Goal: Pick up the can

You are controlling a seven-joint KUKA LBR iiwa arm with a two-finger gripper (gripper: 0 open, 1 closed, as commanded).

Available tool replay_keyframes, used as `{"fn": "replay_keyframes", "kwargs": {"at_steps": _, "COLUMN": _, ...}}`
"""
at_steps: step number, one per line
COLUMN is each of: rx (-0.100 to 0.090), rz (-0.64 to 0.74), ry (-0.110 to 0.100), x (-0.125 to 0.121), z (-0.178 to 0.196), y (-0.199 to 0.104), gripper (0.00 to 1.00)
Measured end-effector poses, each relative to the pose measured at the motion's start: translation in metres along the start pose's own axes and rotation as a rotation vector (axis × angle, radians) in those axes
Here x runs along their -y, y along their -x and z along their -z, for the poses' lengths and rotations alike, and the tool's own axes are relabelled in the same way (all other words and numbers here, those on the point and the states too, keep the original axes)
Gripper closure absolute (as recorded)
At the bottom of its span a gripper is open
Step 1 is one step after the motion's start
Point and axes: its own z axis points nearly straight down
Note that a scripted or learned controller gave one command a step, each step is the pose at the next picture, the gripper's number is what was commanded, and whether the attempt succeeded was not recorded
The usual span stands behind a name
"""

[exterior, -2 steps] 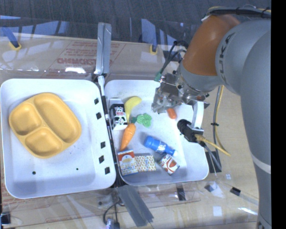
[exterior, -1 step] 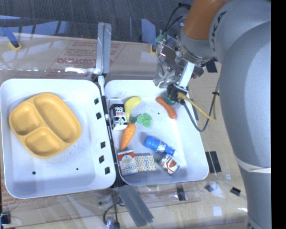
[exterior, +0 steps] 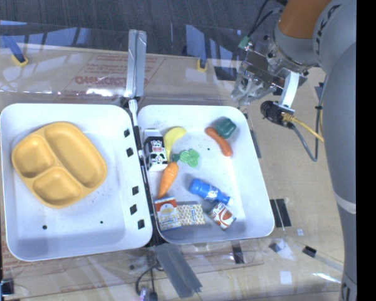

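Can (exterior: 222,216) lies at the right bin's (exterior: 254,187) near edge, well apart from the pincer (exterior: 245,93) (grip state unclear).

A robot lab: taped bench (exterior: 81,74), 2 white bins (exterior: 25,243).

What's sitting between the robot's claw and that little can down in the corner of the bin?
In the camera view, the green item, the orange sausage-shaped toy and the blue bottle lie between the gripper, above the bin's far rim, and the can.
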Motion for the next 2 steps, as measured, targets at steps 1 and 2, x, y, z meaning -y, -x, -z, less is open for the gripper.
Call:
{"fn": "replay_keyframes", "kwargs": {"at_steps": 1, "rx": 0.0, "rz": 0.002, "ry": -0.001, "x": 0.0, "z": 0.0, "y": -0.001, "gripper": 0.0}}
{"fn": "replay_keyframes", "kwargs": {"at_steps": 2, "rx": 0.001, "rz": -0.283, "ry": -0.004, "x": -0.029, "z": -0.083, "y": 0.02, "gripper": 0.0}}
